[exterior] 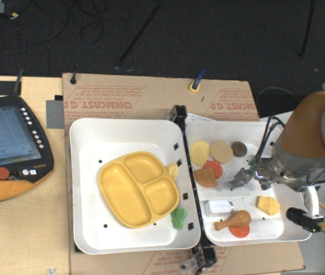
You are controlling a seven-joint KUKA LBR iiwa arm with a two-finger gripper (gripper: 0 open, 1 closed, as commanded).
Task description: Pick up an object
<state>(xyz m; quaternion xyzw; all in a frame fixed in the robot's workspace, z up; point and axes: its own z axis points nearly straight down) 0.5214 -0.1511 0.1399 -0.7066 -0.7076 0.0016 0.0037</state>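
Toy foods (222,152) crowded around hand (241,179)

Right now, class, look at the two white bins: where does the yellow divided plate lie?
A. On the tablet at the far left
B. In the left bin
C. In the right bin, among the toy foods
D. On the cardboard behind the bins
B: the yellow divided plate sits on the floor of the left bin, while the toy foods, such as the drumstick, lie in the right bin.
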